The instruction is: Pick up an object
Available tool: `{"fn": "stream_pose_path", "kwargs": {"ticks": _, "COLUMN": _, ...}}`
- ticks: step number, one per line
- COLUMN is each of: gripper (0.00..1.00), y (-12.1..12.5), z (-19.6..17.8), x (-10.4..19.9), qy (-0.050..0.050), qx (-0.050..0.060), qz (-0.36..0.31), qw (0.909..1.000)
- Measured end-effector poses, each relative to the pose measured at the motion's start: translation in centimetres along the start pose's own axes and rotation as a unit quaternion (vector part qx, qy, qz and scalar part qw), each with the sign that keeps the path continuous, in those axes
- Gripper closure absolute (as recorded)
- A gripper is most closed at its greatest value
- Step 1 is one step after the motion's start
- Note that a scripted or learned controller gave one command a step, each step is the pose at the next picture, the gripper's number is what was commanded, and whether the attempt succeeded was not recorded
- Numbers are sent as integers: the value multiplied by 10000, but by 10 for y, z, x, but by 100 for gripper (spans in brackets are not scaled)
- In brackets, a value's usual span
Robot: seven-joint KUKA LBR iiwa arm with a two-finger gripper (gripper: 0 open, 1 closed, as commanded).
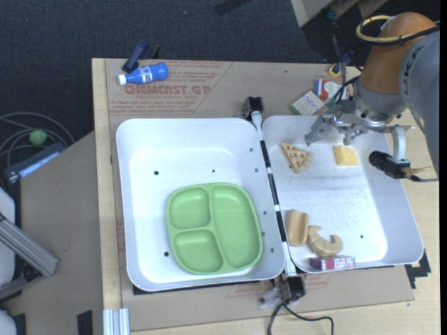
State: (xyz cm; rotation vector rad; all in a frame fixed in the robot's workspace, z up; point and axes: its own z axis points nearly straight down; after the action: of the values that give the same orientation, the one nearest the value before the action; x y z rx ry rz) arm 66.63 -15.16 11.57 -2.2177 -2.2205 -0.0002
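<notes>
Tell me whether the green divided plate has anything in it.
Empty. The green divided plate in the left bin shows three bare green compartments, with nothing lying in any.

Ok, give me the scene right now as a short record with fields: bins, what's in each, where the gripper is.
left bin: green divided plate
right bin: pizza slice toy, yellow block, bread piece, croissant, small pink box
gripper: over far end of right bin, between pizza slice toy and yellow block
held: nothing seen between the fingers
outside bins: blue bottle on the bench, far left corner
</notes>
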Motion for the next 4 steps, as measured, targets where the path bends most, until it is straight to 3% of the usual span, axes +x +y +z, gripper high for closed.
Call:
{"fn": "stream_pose_path", "kwargs": {"ticks": 1, "gripper": 0, "y": 3, "z": 26, "x": 54, "qy": -21, "qx": -54, "qz": 5, "qw": 10000}}
{"fn": "stream_pose_path", "kwargs": {"ticks": 4, "gripper": 0, "y": 3, "z": 25, "x": 54, "qy": -22, "qx": -56, "qz": 8, "qw": 10000}}
